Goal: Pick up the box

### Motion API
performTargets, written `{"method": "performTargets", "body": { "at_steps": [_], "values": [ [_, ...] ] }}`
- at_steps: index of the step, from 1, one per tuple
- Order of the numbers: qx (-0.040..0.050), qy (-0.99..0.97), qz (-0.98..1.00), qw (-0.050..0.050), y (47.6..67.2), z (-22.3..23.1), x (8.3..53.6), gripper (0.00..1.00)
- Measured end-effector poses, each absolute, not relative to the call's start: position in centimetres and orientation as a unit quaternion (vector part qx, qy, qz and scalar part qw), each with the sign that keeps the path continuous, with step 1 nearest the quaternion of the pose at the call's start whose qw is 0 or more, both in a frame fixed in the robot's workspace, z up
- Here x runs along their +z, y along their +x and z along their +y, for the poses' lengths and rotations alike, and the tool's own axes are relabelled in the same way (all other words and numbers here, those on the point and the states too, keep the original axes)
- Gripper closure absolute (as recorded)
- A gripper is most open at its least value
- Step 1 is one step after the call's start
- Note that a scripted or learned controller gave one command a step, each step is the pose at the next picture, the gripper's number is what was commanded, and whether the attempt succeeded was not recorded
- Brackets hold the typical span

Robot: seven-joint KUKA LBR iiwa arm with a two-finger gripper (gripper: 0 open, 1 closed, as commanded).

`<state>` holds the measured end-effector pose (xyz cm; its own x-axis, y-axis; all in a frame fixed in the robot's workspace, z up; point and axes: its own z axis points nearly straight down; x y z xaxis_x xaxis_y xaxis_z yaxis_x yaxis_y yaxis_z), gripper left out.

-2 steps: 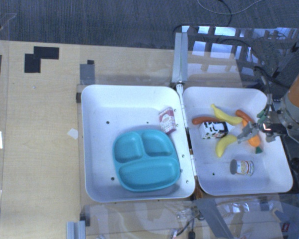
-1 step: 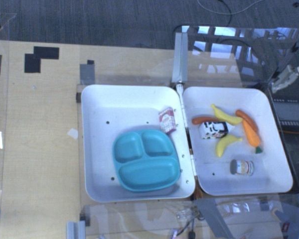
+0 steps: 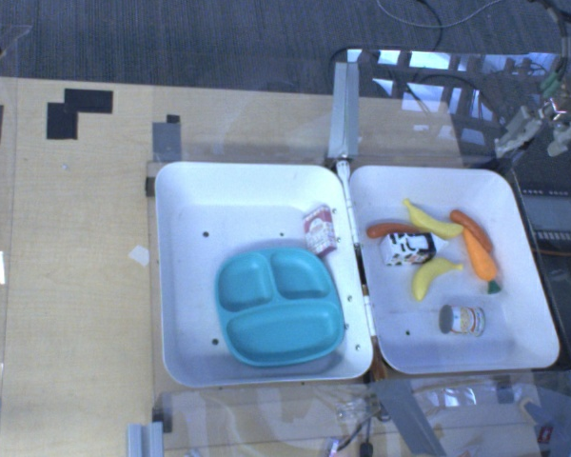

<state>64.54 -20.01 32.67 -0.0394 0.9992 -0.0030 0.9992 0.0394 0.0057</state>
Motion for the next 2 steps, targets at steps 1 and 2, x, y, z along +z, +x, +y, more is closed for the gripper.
{"method": "performTargets", "body": {
  "at_steps": [1,2],
  "values": [
    [0.0015,0.683,0.730,0.004,67.05,-20.38,32.02,0.00],
    [0.0013,0.650,0.760,0.004,67.07,-20.33,31.96,0.00]
  ]
}}
